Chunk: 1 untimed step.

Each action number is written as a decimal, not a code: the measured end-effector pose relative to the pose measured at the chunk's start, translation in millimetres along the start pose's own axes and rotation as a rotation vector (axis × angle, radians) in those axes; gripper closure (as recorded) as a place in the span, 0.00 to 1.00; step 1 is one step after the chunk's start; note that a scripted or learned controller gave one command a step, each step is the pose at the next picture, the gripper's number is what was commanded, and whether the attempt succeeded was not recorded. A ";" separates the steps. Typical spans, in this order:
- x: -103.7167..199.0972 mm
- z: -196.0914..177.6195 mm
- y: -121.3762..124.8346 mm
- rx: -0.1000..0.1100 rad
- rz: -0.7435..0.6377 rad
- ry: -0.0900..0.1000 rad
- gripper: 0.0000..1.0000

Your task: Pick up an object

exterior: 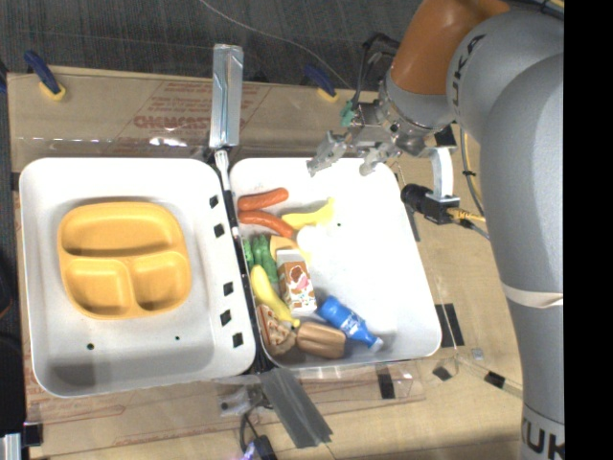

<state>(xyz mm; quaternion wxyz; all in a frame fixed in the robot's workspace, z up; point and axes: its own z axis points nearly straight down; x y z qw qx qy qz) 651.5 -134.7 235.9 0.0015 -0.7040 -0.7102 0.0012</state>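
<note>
I note the gripper (pixel 348 155) open and empty at the bin's twelve o'clock; the blue bottle (pixel 346 323) (rigid, slick, probably light) suits a mid-body grasp.

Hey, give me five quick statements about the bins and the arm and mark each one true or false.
1. The yellow divided tray lies in the left bin. True.
2. The blue bottle lies in the left bin. False: it lies in the right bin, near its front edge.
3. The gripper holds a hot dog between its fingers. False: nothing is between them; it hangs open over the right bin's far edge.
4. Two hot dogs lie near the far left corner of the right bin. True.
5. The toys are spread evenly over the right bin. False: they crowd along its left wall, leaving the right part bare.
</note>
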 end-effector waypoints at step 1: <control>19.2 94.5 -51.0 0.008 0.108 0.001 0.00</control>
